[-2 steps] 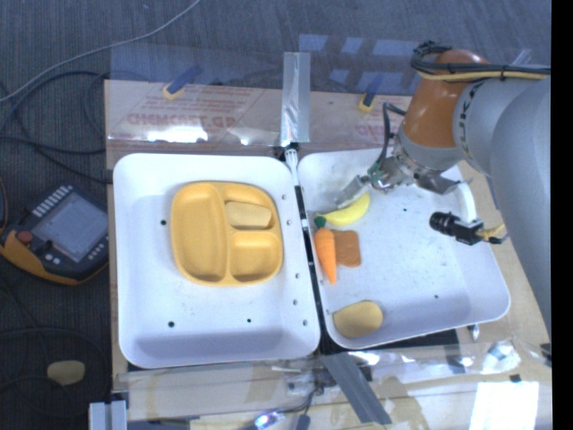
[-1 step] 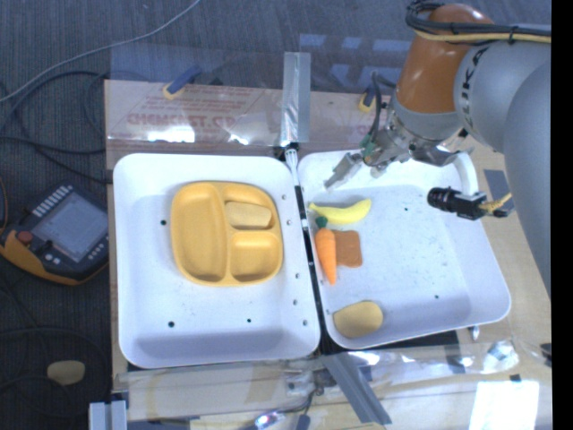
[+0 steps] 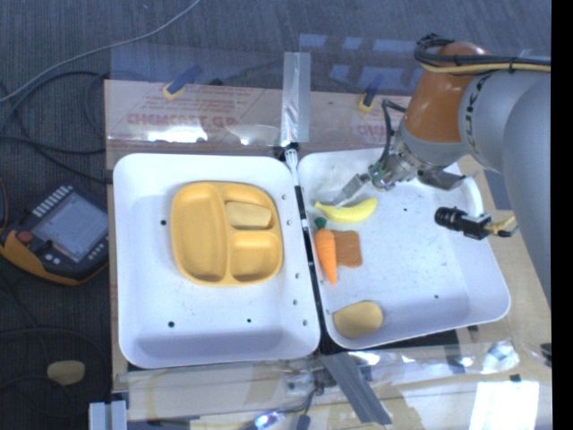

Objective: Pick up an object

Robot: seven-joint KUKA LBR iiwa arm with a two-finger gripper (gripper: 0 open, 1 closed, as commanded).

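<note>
Banana [image 3: 346, 210]: smooth yellow plastic crescent, long axis left-right, ends curling upward, in right bin [image 3: 448, 285] near the divider. Gripper [image 3: 358, 186] just above it; finger state cannot be told.

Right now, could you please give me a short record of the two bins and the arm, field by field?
left bin: yellow divided tray
right bin: banana, carrot, orange-brown block beside the carrot, tan rounded piece near the front edge
arm: reaches in from the right, orange band above the wrist
hand: low over the right bin, just behind the banana
held object: none seen between the fingers
</note>
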